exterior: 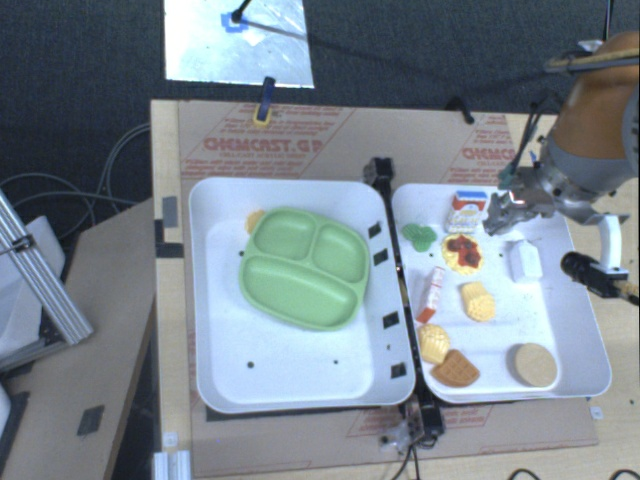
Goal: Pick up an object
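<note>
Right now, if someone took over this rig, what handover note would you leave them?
Gripper: above the far part of the right bin, next to the small carton; its grip state is unclear and nothing shows in it.
Right bin: pizza slice, green leaf, tube, white block, corn piece, waffle, round cracker.
Left bin: green divided plate.
Done: nothing lifted yet.
Left: grasp one object and raise it.
</note>
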Controlling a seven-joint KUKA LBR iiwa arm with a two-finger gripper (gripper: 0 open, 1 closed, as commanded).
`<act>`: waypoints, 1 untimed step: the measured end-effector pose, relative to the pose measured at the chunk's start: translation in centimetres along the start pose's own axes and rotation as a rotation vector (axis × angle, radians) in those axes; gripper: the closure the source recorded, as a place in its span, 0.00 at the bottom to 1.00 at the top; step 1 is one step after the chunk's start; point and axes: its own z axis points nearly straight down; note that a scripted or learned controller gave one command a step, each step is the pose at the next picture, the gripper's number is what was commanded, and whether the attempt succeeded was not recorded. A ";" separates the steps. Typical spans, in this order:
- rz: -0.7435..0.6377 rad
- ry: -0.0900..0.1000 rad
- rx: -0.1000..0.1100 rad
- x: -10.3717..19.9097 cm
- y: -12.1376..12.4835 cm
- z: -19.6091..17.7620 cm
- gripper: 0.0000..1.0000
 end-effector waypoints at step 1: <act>-0.002 0.002 0.006 5.0 -2.4 0.8 1.00</act>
